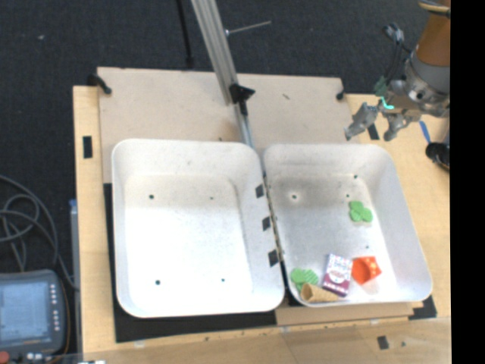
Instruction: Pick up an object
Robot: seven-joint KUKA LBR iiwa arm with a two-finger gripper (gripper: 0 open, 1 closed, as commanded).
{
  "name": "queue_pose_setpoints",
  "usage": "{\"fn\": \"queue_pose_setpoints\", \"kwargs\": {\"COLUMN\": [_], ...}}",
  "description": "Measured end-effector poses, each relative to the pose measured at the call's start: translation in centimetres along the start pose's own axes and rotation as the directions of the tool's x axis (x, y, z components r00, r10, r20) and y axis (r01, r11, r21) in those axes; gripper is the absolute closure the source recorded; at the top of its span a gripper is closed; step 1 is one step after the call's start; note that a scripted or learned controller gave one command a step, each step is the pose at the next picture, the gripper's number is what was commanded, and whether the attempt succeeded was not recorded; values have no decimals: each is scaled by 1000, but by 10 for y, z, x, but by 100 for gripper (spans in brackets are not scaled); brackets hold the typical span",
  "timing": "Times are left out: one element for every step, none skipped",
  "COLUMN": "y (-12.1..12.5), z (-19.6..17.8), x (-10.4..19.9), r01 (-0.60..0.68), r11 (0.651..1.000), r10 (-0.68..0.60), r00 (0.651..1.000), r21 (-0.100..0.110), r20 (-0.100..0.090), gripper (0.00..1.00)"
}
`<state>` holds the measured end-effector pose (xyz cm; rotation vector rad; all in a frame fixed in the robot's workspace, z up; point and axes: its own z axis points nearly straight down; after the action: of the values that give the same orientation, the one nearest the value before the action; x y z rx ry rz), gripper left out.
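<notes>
The arm enters from the right side of the camera view, its orange band [433, 42] visible above the wrist. The claw [377, 126] hangs above the desk [189, 101], just beyond the far right corner of the right bin [394, 173], outside the bin walls. Its two fingers [359, 123] are spread apart with nothing between them; the claw is released.

Two shallow white bins sit side by side on the desk. The left bin [129, 203] has only dark specks on its floor. The right bin holds all the objects, which are well apart from the claw:

- A green leaf-shaped piece [361, 213] lies alone near the right wall, about midway along the bin.
- An orange-red block [366, 270] lies near the front right corner.
- A small purple-and-white packet [338, 274] lies just beside the orange-red block, on its left.
- A tan cone-shaped piece [320, 293] lies against the front wall, touching or nearly touching the packet.
- A second green piece [303, 276] lies just left of the cone, near the front left corner of the bin.

A slanted aluminium rail [216, 40] runs from the top of the view down to the junction between the two bins. A grey control pendant [29, 309] with cables sits on the floor at the lower left.
</notes>
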<state>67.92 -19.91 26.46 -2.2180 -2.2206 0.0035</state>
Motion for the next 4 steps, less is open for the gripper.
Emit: {"fn": "queue_pose_setpoints", "kwargs": {"y": [1, -2, -5, -5], "z": [-4, 58, 107, 160], "x": [-1, -7, 1, 0], "r01": [3, -2, 1, 2], "r11": [1000, 1000, 1000, 1000], "r10": [-3, 2, -1, -2], "r00": [1000, 1000, 1000, 1000], "r21": [-4, 0, 0, -1], "r20": [4, 3, 2, 3], "gripper": [0, 0, 0, 0]}}
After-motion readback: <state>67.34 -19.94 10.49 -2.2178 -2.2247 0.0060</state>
